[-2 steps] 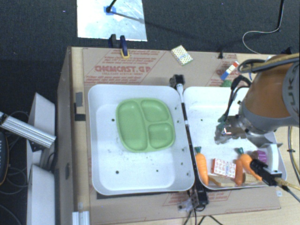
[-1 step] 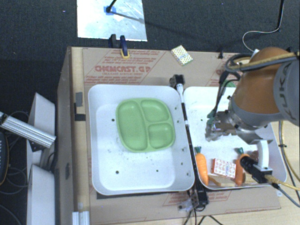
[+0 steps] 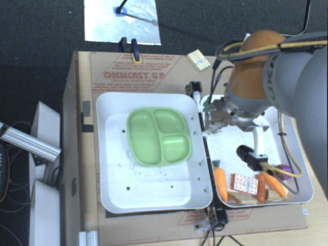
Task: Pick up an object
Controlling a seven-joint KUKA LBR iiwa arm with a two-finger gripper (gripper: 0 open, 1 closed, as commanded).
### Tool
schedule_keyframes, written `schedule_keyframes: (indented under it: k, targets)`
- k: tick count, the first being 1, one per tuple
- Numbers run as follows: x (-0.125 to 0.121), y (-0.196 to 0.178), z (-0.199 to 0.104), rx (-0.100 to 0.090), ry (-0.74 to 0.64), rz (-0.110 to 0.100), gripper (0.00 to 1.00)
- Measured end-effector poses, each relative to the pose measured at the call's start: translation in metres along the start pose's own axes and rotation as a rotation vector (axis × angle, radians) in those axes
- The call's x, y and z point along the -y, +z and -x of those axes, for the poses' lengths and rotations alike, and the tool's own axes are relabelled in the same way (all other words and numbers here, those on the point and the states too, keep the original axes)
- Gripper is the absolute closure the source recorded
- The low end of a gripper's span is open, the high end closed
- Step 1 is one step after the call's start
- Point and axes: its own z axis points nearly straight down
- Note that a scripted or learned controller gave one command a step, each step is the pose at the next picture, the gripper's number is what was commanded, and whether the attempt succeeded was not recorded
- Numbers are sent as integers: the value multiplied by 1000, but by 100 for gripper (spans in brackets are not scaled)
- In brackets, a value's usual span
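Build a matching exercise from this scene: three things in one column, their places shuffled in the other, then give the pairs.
Things:
1. green plate
2. red-patterned packet
3. yellow-checked card

Places:
A. on the cardboard beyond both bins
B. in the view's left bin
C. in the view's right bin, among carrots

Pairs: 1-B, 2-C, 3-A.

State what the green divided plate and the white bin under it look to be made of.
The green plate: likely moulded plastic, matte to satin; even colour, soft rounded compartment ridges. The left bin: probably thin formed plastic, smooth and slightly glossy; rounded corners, raised rim, uniform white.
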Motion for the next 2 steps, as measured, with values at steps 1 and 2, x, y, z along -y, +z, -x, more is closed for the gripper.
schedule_keyframes:
  k: [1,2]
  targets:
    - [60,-15,34,1,3,1,100]
    - [74,-26,50,0,4,1,100]
